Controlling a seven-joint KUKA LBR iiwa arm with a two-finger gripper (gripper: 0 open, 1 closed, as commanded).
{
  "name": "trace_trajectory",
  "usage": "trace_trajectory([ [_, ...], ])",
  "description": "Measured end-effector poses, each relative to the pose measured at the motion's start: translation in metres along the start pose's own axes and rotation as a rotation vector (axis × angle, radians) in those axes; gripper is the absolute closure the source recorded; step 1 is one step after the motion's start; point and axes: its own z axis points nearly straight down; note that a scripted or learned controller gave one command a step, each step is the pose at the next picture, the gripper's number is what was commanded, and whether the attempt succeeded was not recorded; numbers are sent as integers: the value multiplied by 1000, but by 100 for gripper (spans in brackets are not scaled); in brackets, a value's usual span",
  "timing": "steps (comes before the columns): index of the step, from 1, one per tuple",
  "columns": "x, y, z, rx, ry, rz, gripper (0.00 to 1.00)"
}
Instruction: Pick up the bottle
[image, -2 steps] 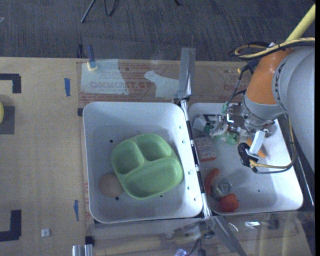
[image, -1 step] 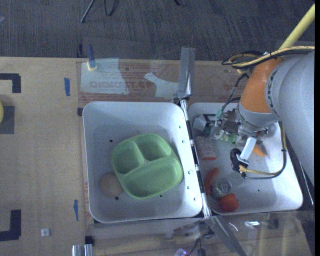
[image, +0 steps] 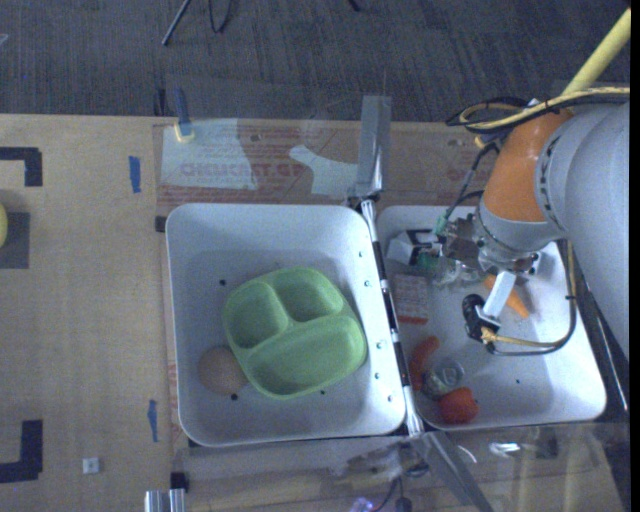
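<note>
Fingers (image: 437, 262) low in right bin (image: 585, 395), grip state unclear, green tray (image: 295, 330) in left bin (image: 190, 400)

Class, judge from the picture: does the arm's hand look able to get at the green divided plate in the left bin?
Probably yes: the green plate lies uncovered, and only low bin rims separate it from the hand over the right bin.

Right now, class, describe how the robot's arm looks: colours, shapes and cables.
The arm is bulky, rounded and light grey, with an orange band above the wrist. Black cables loop over it, and a black cable with a yellow end curls below. The pincer area is dark and cluttered.
</note>
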Motion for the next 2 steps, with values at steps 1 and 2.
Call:
trace_trajectory([
  [1, -55, 58, 11, 50, -17, 75, 100],
  [2, -101, 45, 7, 2, 14, 15, 100],
])
